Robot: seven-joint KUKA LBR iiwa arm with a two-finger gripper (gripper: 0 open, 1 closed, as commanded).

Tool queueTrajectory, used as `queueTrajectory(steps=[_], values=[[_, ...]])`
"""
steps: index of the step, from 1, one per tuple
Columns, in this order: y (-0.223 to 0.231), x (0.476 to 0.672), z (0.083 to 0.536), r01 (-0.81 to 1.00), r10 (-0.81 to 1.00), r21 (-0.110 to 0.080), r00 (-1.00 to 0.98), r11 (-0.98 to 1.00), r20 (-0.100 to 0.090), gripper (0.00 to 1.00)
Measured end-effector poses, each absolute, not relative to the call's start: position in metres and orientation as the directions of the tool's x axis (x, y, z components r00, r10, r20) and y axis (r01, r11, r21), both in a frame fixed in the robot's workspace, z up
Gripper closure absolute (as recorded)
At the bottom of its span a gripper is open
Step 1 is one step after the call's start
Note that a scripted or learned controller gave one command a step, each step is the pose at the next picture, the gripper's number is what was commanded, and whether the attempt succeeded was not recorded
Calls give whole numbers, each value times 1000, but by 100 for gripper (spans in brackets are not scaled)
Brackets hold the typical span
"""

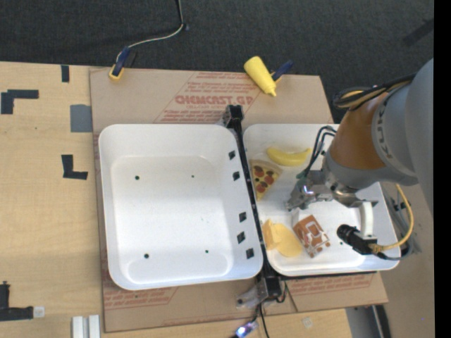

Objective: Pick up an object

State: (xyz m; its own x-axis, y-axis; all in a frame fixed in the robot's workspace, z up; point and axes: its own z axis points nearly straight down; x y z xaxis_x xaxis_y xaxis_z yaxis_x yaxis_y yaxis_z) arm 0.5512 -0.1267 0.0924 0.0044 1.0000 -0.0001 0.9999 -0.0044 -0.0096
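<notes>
Pincer [304, 197] low over right bin [384, 259], jaws' state unclear, just above waffle-like toy [312, 234] near front rim.

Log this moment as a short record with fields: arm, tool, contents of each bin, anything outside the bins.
arm: grey with orange band, reaching in from the right over the right bin
tool: low over the right bin, above the waffle-like block
right bin contents: banana, pizza slice, yellow chip-like piece, waffle-like block
left bin: white, small dark dots on its floor
outside bins: yellow clamp and cardboard sheet behind the bins
</notes>
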Motion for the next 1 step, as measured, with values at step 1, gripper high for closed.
queueTrajectory(steps=[1], values=[[-61, 570, 190, 1000, 1000, 8, -9, 9, 2, 100]])
